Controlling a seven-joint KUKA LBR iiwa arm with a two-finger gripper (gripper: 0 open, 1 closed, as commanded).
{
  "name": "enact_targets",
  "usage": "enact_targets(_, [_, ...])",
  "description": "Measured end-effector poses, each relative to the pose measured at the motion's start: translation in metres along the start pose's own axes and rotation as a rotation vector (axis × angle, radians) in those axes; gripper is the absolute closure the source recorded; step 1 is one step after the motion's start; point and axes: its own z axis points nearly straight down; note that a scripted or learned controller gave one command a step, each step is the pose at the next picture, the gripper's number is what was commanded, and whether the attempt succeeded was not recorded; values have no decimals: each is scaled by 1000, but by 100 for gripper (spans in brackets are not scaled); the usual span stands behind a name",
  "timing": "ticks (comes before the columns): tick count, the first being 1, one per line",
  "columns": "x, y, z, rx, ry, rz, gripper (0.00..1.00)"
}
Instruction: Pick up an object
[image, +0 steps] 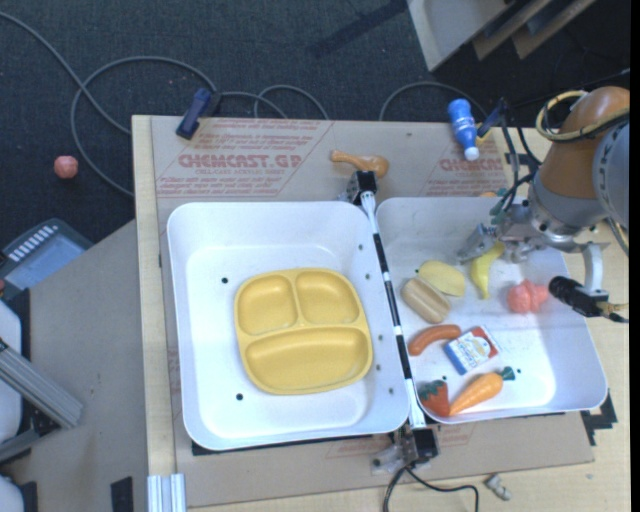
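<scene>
Gripper (497, 238) hovers near right bin's (590, 385) far rim.

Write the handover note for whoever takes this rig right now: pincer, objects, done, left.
Pincer: low over the upper part of the right white bin, beside the yellow banana-shaped toy; nothing seen held.
Also in the right bin: pale yellow potato-like piece, tan bun, pink lumpy toy, red sausage, small blue-and-white carton, orange carrot.
Left white bin: yellow three-compartment tray.
Done: nothing lifted.
Left: grasp and lift one object.
</scene>
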Motion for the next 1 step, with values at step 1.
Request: enact_targets(1, [45,-9,0,2,2,0,0])
